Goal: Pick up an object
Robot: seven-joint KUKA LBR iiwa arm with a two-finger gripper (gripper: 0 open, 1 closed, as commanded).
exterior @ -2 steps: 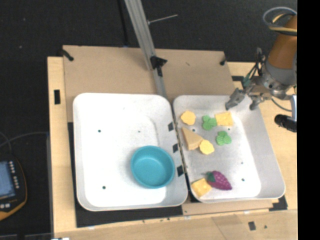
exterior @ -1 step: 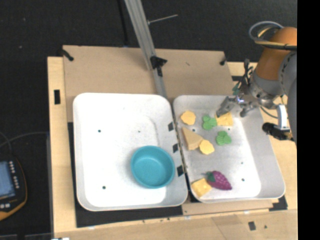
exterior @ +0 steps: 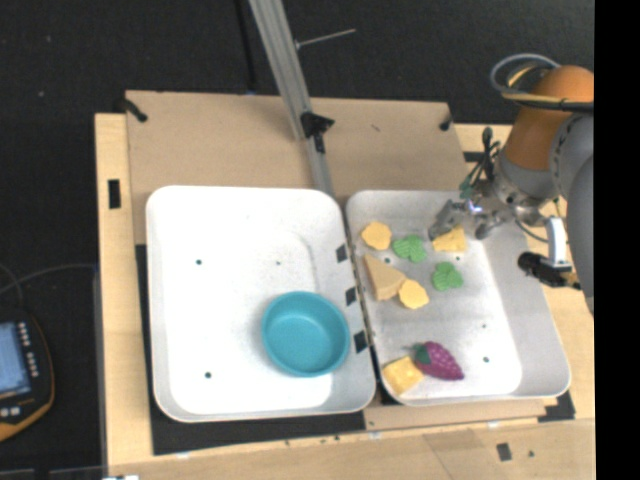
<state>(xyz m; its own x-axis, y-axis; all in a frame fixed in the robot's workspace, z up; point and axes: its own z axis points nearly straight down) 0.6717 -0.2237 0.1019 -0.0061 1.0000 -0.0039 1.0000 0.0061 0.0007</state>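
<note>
Camera view, fixed overhead: my gripper [exterior: 462,218] sits low at the top edge of the right bin [exterior: 520,368], fingers spread apart w/ nothing between them. Nearest candidate is the yellow piece [exterior: 450,241], just beside the finger tips, poss. touching; contact can't be confirmed from this angle.

Failure modes, as I judge them:
- Piece lies close to the bin wall. A finger may land on the rim and block closure.
- Green piece [exterior: 447,277] lies just below it. A wide approach may nudge it or clamp both.
- Off-centre closure may squeeze the yellow piece out sideways.

Surroundings: more items in the same bin, i.e. a second green piece [exterior: 408,248], yellow round [exterior: 376,235], tan wedge [exterior: 381,277], yellow lump [exterior: 414,294], yellow block [exterior: 402,375] and purple grape cluster [exterior: 438,360]. Left bin [exterior: 200,228] holds a blue bowl [exterior: 305,333], well apart. Slanted metal pole [exterior: 290,78] crosses above the bins' junction, clear of my reach path.
</note>
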